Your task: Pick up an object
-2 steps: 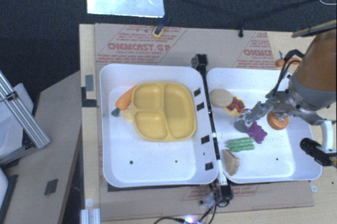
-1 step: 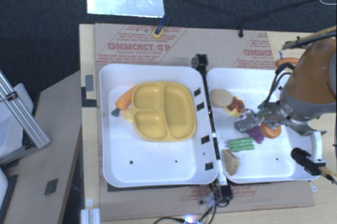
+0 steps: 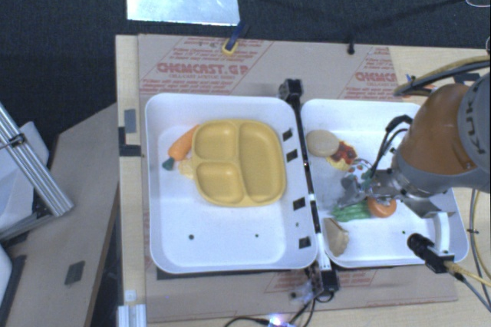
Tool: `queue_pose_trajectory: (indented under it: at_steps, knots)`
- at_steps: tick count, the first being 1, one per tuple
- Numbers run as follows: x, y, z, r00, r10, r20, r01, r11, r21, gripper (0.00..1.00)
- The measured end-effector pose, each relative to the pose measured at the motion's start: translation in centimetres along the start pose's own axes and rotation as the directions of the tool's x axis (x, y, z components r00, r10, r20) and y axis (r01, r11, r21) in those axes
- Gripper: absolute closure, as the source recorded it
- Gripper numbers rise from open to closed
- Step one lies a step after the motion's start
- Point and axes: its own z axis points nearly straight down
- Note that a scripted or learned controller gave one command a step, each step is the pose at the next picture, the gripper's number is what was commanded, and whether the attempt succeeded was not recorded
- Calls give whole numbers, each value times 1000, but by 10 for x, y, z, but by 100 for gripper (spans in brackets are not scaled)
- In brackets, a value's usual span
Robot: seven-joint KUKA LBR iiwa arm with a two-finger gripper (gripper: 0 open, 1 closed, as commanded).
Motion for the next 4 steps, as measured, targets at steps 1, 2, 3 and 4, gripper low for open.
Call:
queue_pose_trajectory:
  at_steps: [1,2,3,4]
  knots:
    - [-1,6,21,1000,1,4,-1,1000,-23,0]
    - [-8,8,10,1000,7,19,-6,999,-34,100]
    - [-10,2,-37,1000,0,2,0,1000,-10,100]
    - [-18,-4,-92,1000,-2,4,2,1000,-13,100]
